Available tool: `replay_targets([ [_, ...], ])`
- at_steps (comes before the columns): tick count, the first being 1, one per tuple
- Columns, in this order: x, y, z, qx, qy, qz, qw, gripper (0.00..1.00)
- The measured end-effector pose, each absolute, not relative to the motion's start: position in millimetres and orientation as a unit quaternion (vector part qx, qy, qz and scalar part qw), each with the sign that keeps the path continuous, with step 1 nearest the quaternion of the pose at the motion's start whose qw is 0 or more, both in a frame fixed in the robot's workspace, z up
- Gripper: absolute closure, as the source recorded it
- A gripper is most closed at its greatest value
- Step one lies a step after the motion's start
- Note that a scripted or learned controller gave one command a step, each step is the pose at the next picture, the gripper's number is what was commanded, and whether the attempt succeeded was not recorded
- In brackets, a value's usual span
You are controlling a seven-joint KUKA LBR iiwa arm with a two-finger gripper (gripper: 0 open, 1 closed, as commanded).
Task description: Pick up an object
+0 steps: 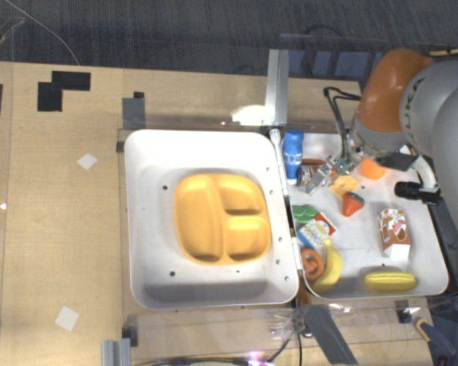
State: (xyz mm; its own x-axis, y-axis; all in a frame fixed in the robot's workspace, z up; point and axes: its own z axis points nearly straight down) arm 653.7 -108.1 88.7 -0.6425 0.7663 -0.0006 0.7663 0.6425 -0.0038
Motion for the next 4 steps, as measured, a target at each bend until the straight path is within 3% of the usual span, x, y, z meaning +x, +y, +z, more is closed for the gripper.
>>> replay_targets([
  [1, 654.6, -108, 101, -0.419, -0.908, 0.0030, 0.000, 1.00],
  [2, 612.3, -54, 188, -0.636, -0.772, -0.0033, -0.004, 1.00],
  [3, 535.3, -95, 113, -0.805, -0.593, 0.0005, 0.000, 1.00],
  [4, 512.1, -77, 233, -0.802, -0.597, -0.0048, -0.003, 1.00],
])
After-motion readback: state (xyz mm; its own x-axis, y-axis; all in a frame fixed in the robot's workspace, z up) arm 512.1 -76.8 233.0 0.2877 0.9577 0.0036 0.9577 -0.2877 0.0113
